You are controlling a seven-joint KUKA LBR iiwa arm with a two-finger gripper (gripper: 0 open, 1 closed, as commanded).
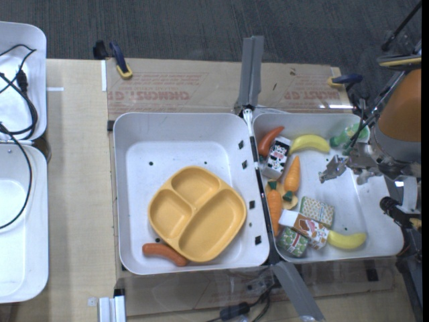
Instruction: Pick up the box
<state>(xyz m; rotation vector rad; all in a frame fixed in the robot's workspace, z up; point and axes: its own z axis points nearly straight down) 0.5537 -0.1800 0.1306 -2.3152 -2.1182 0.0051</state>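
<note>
The gripper (333, 171) hangs over the right bin (375, 200), just beside the upper banana (310, 143); its finger state cannot be told. The box (316, 210) lies below that banana, lower-left of the gripper, long axis slanting left-right.

pincer (333, 172) above right bin (375, 200) | box (316, 210) beside banana (346, 240)

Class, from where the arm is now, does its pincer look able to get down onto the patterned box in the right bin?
Probably yes. The pincer hovers over the right bin, and the box lies below it with its top uncovered. A yellow banana and other toys crowd the box's sides, which may hinder a clean grip.
</note>
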